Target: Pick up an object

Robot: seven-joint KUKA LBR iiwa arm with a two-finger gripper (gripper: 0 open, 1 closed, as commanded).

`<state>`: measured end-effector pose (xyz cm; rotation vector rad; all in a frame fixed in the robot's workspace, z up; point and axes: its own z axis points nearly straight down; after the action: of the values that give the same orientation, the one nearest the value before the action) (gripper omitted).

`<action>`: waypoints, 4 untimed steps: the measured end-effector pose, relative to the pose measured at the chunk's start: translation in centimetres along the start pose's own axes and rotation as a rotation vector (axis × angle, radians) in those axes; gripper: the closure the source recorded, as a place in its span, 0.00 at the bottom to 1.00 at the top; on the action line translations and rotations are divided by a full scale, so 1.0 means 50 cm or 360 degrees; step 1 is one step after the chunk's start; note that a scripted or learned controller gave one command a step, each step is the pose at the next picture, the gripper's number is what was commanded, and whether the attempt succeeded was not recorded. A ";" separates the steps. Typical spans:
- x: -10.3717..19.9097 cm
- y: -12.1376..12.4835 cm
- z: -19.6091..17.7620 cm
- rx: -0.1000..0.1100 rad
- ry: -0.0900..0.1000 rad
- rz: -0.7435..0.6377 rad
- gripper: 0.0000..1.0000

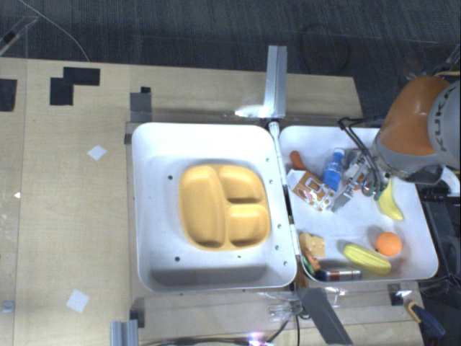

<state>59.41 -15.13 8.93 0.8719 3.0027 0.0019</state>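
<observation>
My gripper [348, 184] hangs low in the right bin [354, 223], reaching in from the right under the orange band of the arm. It sits just right of a small blue bottle [333, 170] and an orange-and-white packet [310, 189], close to or touching them. A yellow banana [390, 203] lies just right of the gripper. Nearer the front are an orange ball [389, 244], a yellow corn cob [366, 258], a tan cracker [313, 245] and a dark marker [338, 273]. A small orange piece [297, 159] lies at the back left.
The left bin [155, 215] bears a yellow divided tray [222, 205] in its middle. A metal post [276, 78] stands behind the wall between the bins. Bare white floor shows in the middle of the right bin.
</observation>
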 end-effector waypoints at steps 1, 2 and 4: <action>-0.094 -0.036 -0.004 0.0003 0.0006 0.0028 0.00; -0.074 0.114 0.005 0.0003 0.0011 0.0250 0.00; -0.063 0.058 -0.026 -0.0006 -0.0012 0.0693 1.00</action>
<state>63.61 -14.37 10.31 1.4966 2.7367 0.0091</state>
